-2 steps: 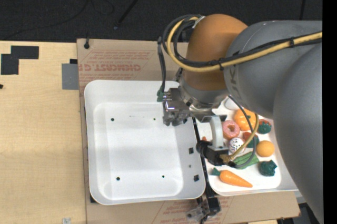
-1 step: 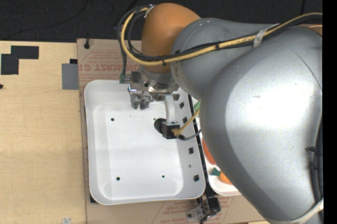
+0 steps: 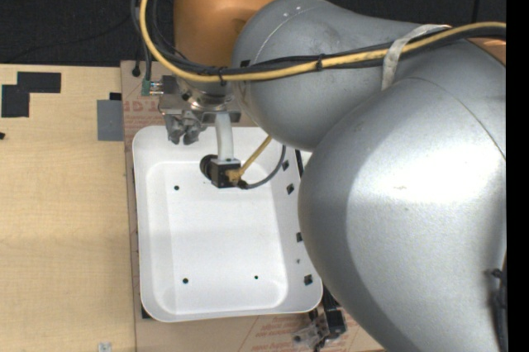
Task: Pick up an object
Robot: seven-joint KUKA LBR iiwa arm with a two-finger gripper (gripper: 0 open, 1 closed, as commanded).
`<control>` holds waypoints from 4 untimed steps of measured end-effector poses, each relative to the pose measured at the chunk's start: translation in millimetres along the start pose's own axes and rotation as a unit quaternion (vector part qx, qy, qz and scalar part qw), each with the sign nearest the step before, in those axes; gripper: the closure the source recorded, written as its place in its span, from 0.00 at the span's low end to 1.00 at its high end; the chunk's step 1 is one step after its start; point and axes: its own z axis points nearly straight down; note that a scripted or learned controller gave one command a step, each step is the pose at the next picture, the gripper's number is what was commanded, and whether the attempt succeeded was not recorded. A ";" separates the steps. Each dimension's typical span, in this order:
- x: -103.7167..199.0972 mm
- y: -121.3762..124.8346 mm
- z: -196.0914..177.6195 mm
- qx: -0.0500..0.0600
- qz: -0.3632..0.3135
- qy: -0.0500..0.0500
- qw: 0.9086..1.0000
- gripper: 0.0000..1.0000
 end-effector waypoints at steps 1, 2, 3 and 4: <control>-6.9 -0.8 -53.1 0.002 0.000 -0.001 1.000 1.00; -3.7 -0.2 -90.5 0.002 0.001 -0.001 1.000 1.00; -2.8 -0.3 -142.9 0.001 0.000 -0.001 1.000 1.00; -1.4 -0.5 -243.7 -0.001 -0.001 0.000 1.000 1.00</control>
